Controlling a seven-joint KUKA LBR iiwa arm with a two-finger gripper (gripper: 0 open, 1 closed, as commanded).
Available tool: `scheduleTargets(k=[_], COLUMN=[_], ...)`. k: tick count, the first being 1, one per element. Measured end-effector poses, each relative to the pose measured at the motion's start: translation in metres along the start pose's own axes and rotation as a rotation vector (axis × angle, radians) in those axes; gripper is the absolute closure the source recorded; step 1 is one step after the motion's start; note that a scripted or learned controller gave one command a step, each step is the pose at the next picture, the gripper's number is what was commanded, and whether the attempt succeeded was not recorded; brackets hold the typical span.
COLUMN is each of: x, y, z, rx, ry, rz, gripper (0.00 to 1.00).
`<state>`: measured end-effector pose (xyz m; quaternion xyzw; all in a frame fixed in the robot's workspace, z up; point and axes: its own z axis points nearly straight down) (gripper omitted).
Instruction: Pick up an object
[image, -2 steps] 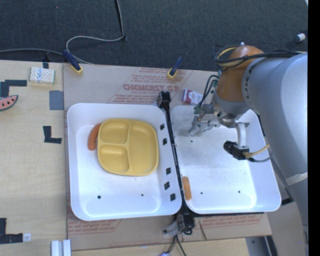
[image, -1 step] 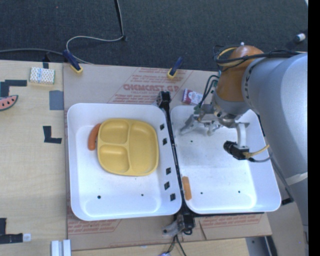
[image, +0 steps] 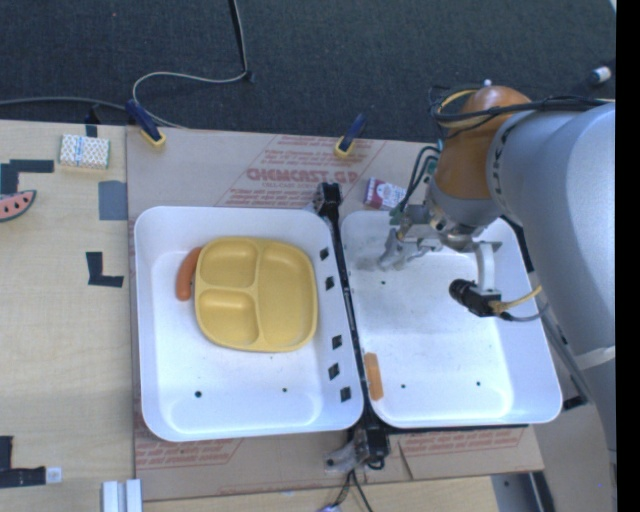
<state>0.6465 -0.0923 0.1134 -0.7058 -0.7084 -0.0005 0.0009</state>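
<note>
My gripper (image: 392, 252) hangs over the far left part of the right bin (image: 520, 400), pointing down toward the bin floor with nothing visibly in it. A small orange piece (image: 372, 375) lies at the near left edge of that bin, well in front of the gripper. In the left bin (image: 170, 400) rests a yellow divided plate (image: 256, 293). An orange sausage-shaped piece (image: 185, 274) lies against the plate's left side.
The divider (image: 340, 290) with black clips runs between the bins. Beyond the right bin lies a small red-and-white packet (image: 381, 192). Two yellow-blue clamps (image: 146, 122) (image: 350, 136) hold the cardboard's far edge. The arm's bulk covers the right bin's right side.
</note>
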Motion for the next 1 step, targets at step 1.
scheduleTargets(k=[1], x=[0.0], y=[-0.0001], z=[0.0002], rx=[0.001], ry=[0.0], rz=[0.0], gripper=[0.0])
